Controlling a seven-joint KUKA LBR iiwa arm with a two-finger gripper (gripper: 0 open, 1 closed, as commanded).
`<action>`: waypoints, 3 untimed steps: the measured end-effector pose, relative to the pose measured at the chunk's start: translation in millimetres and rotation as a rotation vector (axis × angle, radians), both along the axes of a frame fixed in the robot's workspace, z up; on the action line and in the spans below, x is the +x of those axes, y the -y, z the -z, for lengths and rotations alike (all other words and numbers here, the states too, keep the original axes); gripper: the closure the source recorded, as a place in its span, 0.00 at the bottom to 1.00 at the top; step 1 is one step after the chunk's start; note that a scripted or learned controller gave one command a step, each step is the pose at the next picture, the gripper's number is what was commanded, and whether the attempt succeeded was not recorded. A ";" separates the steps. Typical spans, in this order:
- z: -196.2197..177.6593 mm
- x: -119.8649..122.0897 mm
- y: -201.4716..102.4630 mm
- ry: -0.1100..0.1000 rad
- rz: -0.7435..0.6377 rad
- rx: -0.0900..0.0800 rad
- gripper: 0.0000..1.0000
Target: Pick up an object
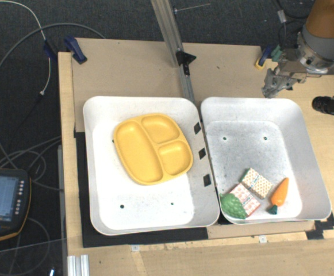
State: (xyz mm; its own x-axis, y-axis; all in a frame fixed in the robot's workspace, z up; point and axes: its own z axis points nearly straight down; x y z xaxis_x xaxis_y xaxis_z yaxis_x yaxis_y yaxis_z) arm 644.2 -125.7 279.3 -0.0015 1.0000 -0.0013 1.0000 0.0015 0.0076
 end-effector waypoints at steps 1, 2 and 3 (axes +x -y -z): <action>-3.2 -23.7 -54.5 -0.009 -0.005 0.004 1.00; -6.4 -43.8 -102.7 -0.010 -0.005 0.004 1.00; -7.2 -64.6 -150.6 -0.011 -0.005 0.004 1.00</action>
